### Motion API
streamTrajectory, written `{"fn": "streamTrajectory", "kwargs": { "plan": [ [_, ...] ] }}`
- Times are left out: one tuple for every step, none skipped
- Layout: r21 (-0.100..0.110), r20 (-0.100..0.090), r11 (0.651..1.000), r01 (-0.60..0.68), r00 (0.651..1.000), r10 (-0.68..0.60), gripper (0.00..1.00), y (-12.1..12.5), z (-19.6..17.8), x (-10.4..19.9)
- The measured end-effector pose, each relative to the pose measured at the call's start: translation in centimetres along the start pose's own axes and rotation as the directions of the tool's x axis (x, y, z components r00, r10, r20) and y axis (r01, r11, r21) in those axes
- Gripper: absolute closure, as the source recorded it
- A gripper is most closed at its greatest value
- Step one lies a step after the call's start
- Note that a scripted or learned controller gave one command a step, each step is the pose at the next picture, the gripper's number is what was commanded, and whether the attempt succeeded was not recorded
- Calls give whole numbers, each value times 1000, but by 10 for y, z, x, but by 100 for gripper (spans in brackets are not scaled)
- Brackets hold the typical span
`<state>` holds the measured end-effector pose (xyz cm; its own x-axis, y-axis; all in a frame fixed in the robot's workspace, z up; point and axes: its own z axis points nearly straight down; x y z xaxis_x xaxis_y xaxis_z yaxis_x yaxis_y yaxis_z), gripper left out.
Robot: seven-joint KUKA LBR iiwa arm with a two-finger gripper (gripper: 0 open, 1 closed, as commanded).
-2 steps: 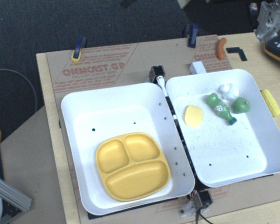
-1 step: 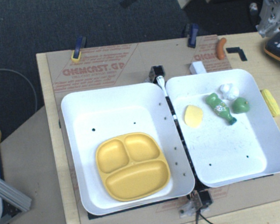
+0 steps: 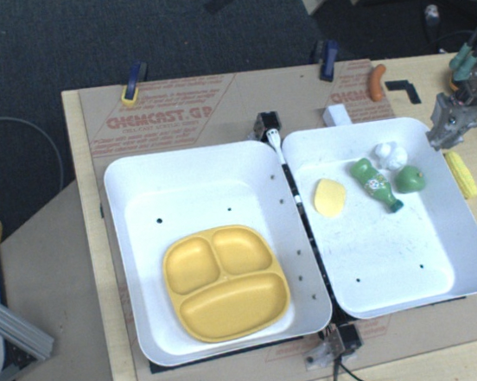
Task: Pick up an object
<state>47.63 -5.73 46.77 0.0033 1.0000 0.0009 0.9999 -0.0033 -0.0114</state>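
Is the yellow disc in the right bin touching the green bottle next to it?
Apart. The camera view shows bare white bin floor between the yellow disc and the green bottle; the disc lies alone to the bottle's left.

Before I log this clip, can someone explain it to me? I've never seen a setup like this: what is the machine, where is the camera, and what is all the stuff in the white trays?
There is one camera, fixed above a bench and looking down at a slant. Two shallow white bins sit side by side on it. The left bin holds a yellow divided plate. The right bin holds a small yellow piece, a green bottle-like toy, a green round piece and a small white object, the last three clustered close together. The machine is a robot arm reaching in from the right; its gripper sits at the right bin's upper right edge, apart from the objects. Nothing appears between its fingers, so nothing is picked up yet.
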Motion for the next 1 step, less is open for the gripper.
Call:
{"fn": "streamTrajectory", "kwargs": {
  "plan": [
    [-16,3,1000,2,1000,-2,100,4,-16,0]
  ]
}}
